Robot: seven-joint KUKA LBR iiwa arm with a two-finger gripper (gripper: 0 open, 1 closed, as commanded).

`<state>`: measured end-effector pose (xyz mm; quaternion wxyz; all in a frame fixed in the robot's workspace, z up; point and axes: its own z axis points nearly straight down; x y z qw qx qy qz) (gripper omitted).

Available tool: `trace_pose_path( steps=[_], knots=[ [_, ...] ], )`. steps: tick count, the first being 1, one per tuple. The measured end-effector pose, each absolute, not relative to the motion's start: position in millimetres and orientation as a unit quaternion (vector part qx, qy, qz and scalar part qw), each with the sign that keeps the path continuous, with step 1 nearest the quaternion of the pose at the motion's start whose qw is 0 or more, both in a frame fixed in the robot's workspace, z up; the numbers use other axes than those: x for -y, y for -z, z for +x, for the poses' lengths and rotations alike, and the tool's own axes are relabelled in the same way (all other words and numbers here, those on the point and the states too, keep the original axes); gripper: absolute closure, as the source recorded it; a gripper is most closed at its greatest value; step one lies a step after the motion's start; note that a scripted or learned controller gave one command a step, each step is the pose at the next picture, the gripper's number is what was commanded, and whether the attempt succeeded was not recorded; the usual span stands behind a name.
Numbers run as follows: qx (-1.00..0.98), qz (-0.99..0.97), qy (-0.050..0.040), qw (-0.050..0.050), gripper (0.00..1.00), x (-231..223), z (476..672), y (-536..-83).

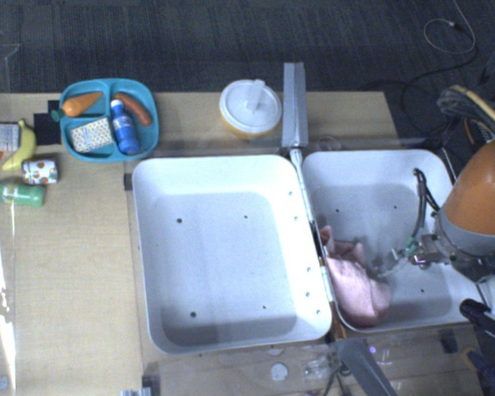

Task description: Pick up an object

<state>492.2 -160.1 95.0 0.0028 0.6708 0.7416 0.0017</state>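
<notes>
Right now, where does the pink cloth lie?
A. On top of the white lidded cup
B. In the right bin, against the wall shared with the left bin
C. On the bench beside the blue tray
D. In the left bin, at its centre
B: the pink cloth lies crumpled in the right bin, at its near left corner by the divider, with the tool just to its right.

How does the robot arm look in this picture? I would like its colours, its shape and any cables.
The arm is bulky and rounded: a broad orange band with a grey section below it. A thin dark cable curves along it toward the tool, which is small, metallic and grey with a little green-blue detail near its base.
</notes>
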Motion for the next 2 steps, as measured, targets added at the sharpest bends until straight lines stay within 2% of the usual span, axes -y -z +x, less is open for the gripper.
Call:
trace_pose_path(
  steps=[1,2],
  knots=[
    [-0.742,0.67,-0.003,0.005,1.0,159.5,494.2,-106.0],
    [-0.742,0.67,-0.003,0.005,0.0,159.6,494.2,-106.0]
  ],
)
